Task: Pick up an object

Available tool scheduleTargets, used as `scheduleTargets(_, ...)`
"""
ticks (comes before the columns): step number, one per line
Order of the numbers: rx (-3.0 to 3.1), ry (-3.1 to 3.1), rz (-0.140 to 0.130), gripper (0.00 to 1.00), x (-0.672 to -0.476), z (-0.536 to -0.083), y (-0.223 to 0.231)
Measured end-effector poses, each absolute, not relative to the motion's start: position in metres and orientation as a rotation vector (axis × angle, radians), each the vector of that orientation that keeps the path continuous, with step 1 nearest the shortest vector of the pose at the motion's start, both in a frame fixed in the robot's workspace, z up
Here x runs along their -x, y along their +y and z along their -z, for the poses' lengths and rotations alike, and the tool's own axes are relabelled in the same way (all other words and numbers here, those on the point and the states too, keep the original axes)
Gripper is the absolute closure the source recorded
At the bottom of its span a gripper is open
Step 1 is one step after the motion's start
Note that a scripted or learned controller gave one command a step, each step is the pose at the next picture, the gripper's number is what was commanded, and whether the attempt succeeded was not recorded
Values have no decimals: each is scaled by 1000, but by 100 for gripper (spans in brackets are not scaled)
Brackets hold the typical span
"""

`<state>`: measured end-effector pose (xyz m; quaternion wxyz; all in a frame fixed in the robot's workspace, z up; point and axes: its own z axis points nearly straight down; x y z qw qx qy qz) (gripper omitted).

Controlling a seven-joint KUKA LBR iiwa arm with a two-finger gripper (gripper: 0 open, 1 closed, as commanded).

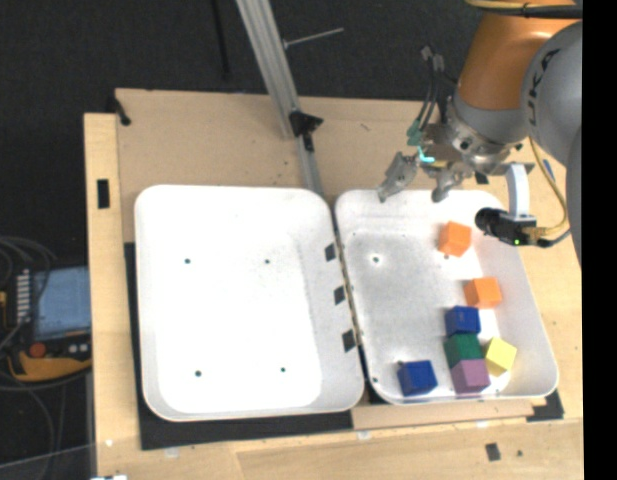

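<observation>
My tool [416, 182] hangs over the far rim of the right bin [388, 298], fingers spread wide w/ nothing between them. Nearest pick is the orange cube [454, 238], just inside that rim, apart from the rest. Other blocks — blue [463, 320], green [463, 348], purple [471, 374], yellow [500, 354] — sit packed at the bin's near corner. Risk as I see it: descend off-centre and a finger lands on the cube, or shoves it away; in the cluster, fingers likely wedge on neighbours — no clean grip.

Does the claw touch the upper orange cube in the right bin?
Apart. In the camera view, the open claw hangs at the bin's far edge, and bare white floor separates it from the upper orange cube.
</observation>
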<state>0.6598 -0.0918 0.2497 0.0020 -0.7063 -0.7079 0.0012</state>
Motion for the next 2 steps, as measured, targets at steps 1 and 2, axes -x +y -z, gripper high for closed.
scheduleTargets(1, 2218, -2225, 0, 0, -661, -253, -92)
scheduleTargets(2, 2217, -2223, -8, 0, -665, -192, -91)
